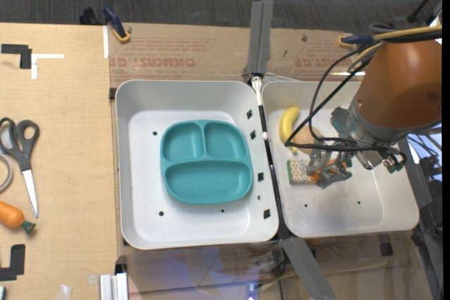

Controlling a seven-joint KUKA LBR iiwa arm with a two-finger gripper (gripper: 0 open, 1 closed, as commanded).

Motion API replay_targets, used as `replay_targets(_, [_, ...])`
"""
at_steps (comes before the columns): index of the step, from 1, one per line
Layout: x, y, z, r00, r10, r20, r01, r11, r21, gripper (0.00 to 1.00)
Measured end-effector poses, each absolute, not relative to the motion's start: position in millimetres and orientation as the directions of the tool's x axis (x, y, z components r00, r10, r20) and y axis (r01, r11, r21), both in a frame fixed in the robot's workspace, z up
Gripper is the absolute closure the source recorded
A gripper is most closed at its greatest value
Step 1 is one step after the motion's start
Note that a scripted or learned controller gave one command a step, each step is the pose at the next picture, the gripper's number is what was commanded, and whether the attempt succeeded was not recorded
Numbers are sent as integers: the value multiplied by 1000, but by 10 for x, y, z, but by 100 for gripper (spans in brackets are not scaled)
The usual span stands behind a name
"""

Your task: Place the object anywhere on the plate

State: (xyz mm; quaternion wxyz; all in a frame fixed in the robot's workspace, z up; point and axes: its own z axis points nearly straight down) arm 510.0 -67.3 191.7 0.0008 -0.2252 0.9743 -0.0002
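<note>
I saw the plate [207,161] bare, nothing placed yet. The gripper [329,171] hung in the bin right of the plate, over the banana [287,124] and a small packet [299,170]. Pick and transfer remained.

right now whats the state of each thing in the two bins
plate: flat in the left bin, nothing on it
banana: lying in the right bin, untouched
patterned packet: lying in the right bin, beside the gripper
gripper: low in the right bin
</note>
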Motion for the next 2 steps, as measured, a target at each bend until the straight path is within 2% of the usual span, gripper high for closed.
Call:
replay_targets(1, [5446, 634, 1912, -908, -418, -3, -418, 908, 1, 100])
replay_targets(2, [5446, 631, 1912, -909, -418, -2, -418, 909, 1, 0])
